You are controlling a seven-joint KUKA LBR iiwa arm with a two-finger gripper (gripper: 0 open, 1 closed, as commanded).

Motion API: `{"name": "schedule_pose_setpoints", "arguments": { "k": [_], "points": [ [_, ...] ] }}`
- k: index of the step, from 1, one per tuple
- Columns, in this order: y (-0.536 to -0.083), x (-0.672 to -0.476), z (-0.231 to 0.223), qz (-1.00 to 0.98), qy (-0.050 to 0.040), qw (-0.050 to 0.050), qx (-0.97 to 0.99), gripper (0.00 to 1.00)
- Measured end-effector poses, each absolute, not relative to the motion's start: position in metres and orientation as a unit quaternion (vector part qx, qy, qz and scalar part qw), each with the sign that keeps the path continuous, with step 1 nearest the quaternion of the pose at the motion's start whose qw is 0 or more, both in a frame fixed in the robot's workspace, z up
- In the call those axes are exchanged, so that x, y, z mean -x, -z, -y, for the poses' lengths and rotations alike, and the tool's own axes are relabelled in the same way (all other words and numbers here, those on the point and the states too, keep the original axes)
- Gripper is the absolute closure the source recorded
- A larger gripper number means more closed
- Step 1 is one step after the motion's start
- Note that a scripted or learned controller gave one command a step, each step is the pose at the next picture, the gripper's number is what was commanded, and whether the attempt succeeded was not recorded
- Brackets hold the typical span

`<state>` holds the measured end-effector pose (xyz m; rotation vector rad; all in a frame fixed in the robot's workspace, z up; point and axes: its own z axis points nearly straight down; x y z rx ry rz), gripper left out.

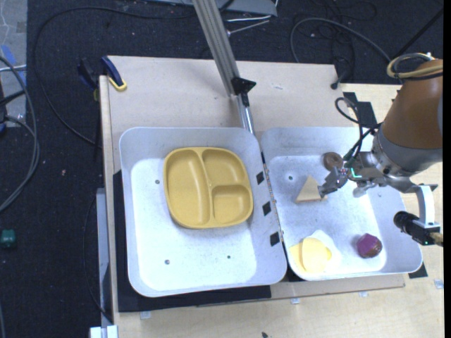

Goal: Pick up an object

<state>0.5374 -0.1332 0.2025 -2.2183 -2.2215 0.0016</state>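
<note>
Reaching low, the pincer (328, 186) touches the tan wedge (309, 190) beside it, lining up a grab; its spread can't be told.

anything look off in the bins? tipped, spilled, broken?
Nothing stands out. The yellow divided plate lies flat in the left bin. In the right bin, the tan wedge, pale yellow piece and purple object sit apart, with the hand beside the wedge.

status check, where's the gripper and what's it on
Gripper low in right bin, at tan wedge; grasp unconfirmed. Yellow piece and purple piece lie apart near front. Nothing blocking. Yellow tray in left bin.
</note>
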Motion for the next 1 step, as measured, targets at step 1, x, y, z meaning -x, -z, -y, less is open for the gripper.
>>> {"name": "schedule_pose_setpoints", "arguments": {
  "k": [1],
  "points": [
    [-0.2029, -0.5379, 0.1333, 0.708, -0.0001, 0.0, 0.707, 0.0]
  ]
}}
